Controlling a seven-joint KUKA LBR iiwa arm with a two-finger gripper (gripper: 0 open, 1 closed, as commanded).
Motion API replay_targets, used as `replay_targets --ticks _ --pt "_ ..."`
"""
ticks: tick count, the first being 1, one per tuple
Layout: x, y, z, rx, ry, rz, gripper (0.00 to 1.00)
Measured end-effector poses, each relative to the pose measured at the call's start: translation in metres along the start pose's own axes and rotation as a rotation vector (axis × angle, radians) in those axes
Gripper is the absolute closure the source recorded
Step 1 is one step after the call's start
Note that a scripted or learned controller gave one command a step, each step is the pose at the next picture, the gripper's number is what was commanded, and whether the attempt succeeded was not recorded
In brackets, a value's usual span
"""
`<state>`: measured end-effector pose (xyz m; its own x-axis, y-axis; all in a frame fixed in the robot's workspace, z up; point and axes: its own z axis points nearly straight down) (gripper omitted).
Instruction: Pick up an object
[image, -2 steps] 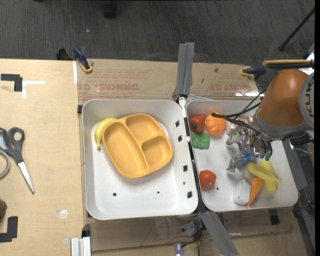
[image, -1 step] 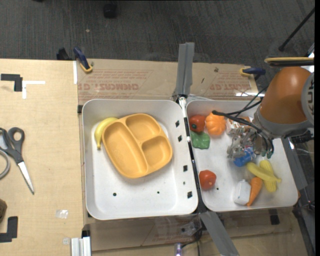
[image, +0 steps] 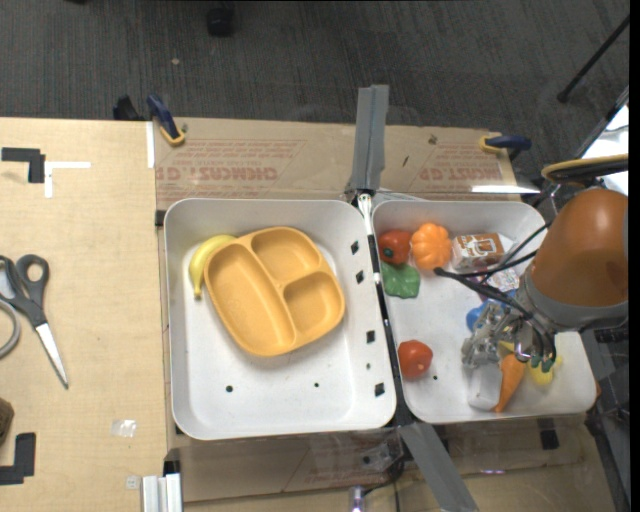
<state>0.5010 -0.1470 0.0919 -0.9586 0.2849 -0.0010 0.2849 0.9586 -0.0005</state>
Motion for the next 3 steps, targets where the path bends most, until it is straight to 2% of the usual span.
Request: replay_targets --ticks 1,2,3 --pt "0.000 0.000 0.000 0.000 0.000 0.000 0.00" --pt "-0.050 0.005 -0.001 -0.001 -0.004 0.120 0.00" --pt "-0.147 -0.002 0.003 0.002 0.040 0.125 0.00"
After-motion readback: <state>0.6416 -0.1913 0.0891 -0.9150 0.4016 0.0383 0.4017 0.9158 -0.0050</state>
